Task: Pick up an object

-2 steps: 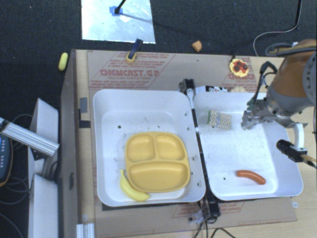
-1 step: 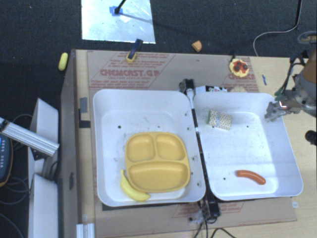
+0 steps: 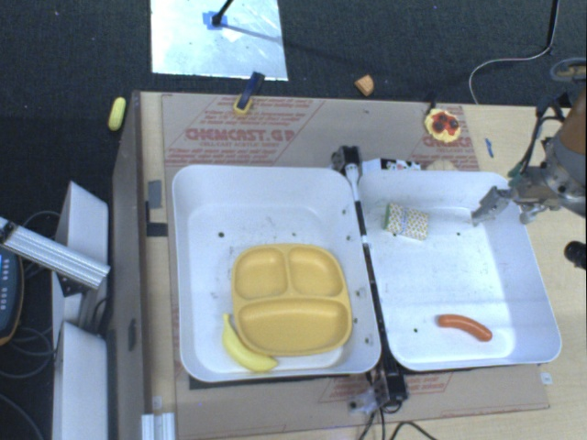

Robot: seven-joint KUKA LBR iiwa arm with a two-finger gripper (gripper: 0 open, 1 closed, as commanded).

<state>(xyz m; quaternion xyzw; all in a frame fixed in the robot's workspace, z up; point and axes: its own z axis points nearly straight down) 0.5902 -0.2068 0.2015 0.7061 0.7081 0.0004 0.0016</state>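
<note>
- Dark carpet floor (image 3: pixel 385 26) behind a desk (image 3: pixel 550 246) topped with printed cardboard (image 3: pixel 275 126); two shallow white bins side by side on it.
- End effector (image 3: pixel 491 204) comes in from the right edge, sitting over the upper right part of the right bin (image 3: pixel 514 273), near its far rim. Grey wrist hardware behind it, blurry.
- Finger state — cannot tell, too small and smeared; nothing seen held in it.
- Small green-white patterned block (image 3: pixel 407 221) lies on the right bin floor, left of the end effector and near it, apart, not touching.
- Orange-red sausage (image 3: pixel 464 326) lies flat in the same bin, well below the end effector toward the near rim, a bit left of it.
- Left bin (image 3: pixel 197 246) is well to the left of the end effector; it holds a yellow divided plate (image 3: pixel 292 298) with three compartments.
- Yellow banana (image 3: pixel 240 346) lies in the left bin touching the plate's lower left edge — far left and below the end effector.
- Outside the bins: small pizza-like toy (image 3: pixel 443 123) on the cardboard, above and a little left of the end effector; small tan piece (image 3: pixel 365 84) on the carpet further up-left; yellow item (image 3: pixel 116 113) on the carpet far left.
- Shiny sheet (image 3: pixel 218 26) lies on the floor at top, far up-left.
</note>
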